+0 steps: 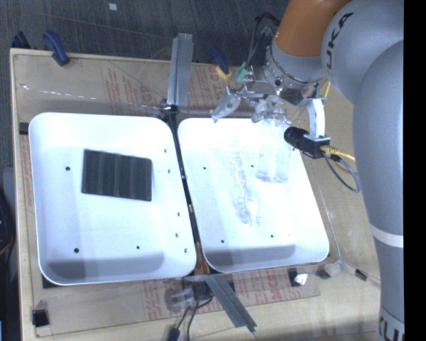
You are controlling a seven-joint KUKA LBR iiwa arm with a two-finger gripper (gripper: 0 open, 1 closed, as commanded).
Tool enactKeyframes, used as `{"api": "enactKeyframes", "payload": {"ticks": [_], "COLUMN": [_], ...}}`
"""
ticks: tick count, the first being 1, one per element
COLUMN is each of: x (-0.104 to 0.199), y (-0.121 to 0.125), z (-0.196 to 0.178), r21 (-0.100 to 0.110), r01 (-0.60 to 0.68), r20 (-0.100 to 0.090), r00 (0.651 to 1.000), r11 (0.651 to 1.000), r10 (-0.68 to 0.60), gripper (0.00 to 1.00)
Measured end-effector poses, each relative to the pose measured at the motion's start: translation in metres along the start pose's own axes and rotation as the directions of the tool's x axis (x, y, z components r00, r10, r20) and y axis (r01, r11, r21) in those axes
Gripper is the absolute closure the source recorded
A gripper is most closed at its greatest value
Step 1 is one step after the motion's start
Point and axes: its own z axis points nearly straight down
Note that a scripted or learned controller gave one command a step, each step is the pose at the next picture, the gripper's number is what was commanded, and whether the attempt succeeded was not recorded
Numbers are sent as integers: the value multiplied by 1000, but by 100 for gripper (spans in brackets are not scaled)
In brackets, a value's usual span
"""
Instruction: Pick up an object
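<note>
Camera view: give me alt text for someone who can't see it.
A grey robot arm reaches from the right, its gripper above the right shallow white bin. A dark rectangular ribbed pad lies flat in the left white bin.

A single fixed camera looks down on the bench (92, 77) from above at a slant, far enough back to take in both white bins whole: the left bin (50, 204) fills the left half of the frame, the right bin (305, 226) the centre. The arm (362, 55) enters from the upper right, looming large and close to the lens.
</note>
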Motion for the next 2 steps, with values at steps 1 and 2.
{"api": "enactKeyframes", "payload": {"ticks": [1, 2], "x": [1, -35], "y": [11, -23], "z": [0, 42], "r21": [-6, 1], "r01": [234, -186], "r20": [3, -1], "r00": [972, 982], "r11": [972, 982], "r10": [-234, 186], "gripper": [0, 0]}}
